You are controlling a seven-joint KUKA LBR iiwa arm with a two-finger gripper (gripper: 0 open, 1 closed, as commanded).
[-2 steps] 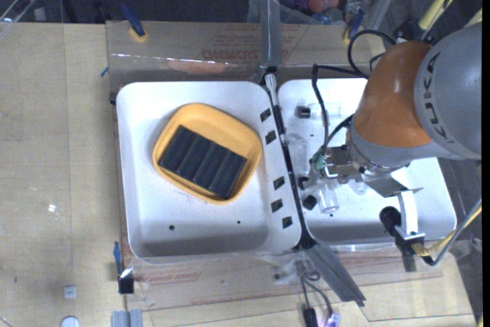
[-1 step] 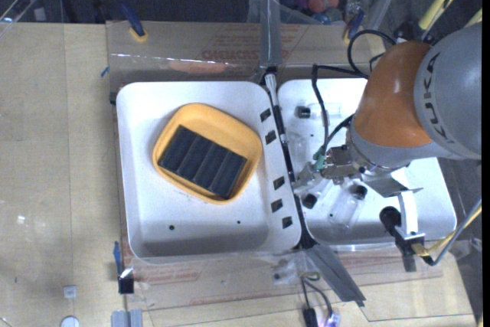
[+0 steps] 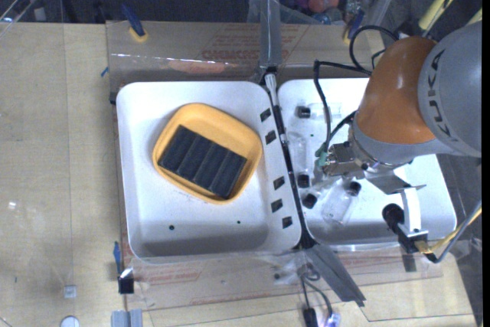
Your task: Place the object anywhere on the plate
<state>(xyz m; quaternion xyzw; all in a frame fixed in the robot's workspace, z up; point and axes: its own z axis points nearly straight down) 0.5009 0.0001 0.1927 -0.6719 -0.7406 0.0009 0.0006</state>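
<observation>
dark ridged object on yellow plate, left bin

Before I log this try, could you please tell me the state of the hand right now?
Hand: it cannot be told; it sits low over the right bin, under the arm's wrist.

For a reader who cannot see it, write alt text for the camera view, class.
A yellow plate holding a dark ridged block sits in the left white bin. The grey and orange robot arm reaches over the right bin, its end effector low inside it.
</observation>
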